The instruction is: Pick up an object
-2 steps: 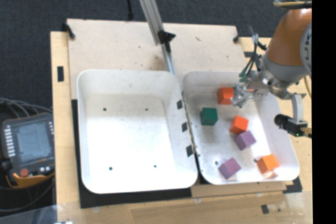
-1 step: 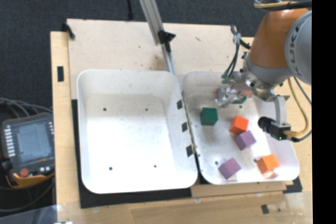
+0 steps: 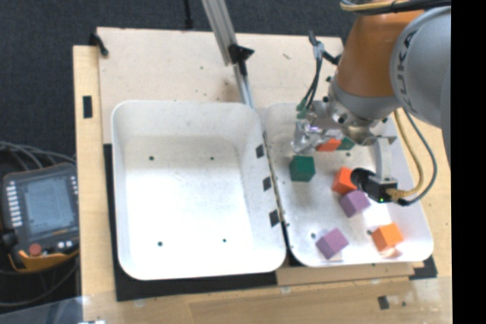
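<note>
The gripper [image 3: 309, 134] hangs low over the upper part of the right bin [image 3: 414, 246], its metal fingers pointing down just above a green block [image 3: 302, 168]. Whether the fingers stand wide or narrow cannot be told from this slanted view; nothing is seen between them. Behind it the grey arm [image 3: 425, 34] with its orange band comes in from the right.

The green block sits on the bin floor near the wall shared with the left bin [image 3: 129, 125], just below the fingertips and apart from the other pieces. A small red piece [image 3: 328, 146] lies partly hidden under the wrist. Further out are an orange block [image 3: 345, 180] touching a black part of the tool, a purple block [image 3: 354, 202] just beside it, a second purple block [image 3: 331, 242] near the front rim, and another orange block [image 3: 387, 236] at the lower right.

The green block looks like a small, light cube, probably foam or wood: stiff enough to squeeze, with flat faces that should not slip much. The best hold is likely across two opposite side faces, square to them, so the cube does not twist out. The nearby bin wall may crowd one finger.
</note>
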Tool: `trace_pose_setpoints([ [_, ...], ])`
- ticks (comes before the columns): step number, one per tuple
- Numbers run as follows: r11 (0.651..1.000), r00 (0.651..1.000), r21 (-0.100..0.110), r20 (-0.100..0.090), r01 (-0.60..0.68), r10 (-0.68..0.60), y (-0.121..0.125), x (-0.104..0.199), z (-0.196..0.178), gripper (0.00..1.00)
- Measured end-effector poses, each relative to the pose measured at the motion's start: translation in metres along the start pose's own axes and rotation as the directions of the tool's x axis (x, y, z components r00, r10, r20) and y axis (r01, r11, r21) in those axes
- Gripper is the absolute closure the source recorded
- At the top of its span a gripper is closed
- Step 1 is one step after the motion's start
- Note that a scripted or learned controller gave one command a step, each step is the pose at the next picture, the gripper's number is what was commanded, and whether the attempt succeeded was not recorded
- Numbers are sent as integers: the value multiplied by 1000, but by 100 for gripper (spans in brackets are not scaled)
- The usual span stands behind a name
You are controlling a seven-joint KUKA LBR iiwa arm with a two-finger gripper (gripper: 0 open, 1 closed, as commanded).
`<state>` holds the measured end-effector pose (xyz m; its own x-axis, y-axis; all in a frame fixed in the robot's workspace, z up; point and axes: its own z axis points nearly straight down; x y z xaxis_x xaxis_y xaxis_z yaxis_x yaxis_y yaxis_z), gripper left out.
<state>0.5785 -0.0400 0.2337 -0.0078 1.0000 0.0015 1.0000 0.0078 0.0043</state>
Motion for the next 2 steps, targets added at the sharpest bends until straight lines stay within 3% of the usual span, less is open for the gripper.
trace_pose_setpoints([
  [2, 1000, 1000, 7, -1, 0, 0, -3, 110, 12, 100],
])
